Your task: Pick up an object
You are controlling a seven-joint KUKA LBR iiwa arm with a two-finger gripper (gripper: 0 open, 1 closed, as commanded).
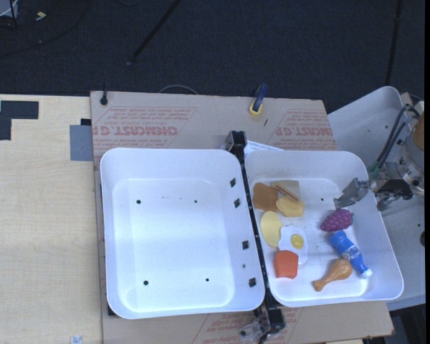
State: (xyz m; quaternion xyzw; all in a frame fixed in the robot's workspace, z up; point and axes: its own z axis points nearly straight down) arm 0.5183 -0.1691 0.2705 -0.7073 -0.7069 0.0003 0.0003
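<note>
The right bin (322,165) holds several toy foods. A purple grape bunch (336,220) lies near its right wall, with a blue bottle (347,251) just in front of it and a tan drumstick (334,274) at the front. Toward the bin's left side are a brown toast slice (266,196), two yellow pieces (289,207) (271,228), a fried egg (294,240) and an orange-red block (286,264). My gripper (366,196) hovers over the bin's right edge, just behind and to the right of the grapes. It is open, with nothing between its fingers.
The left bin (122,192) sits beside the right one, with a black clip strip (245,221) between them. Both rest on a cardboard sheet (165,124) on the wooden bench. A yellow-and-blue clamp (257,102) stands at the cardboard's back edge.
</note>
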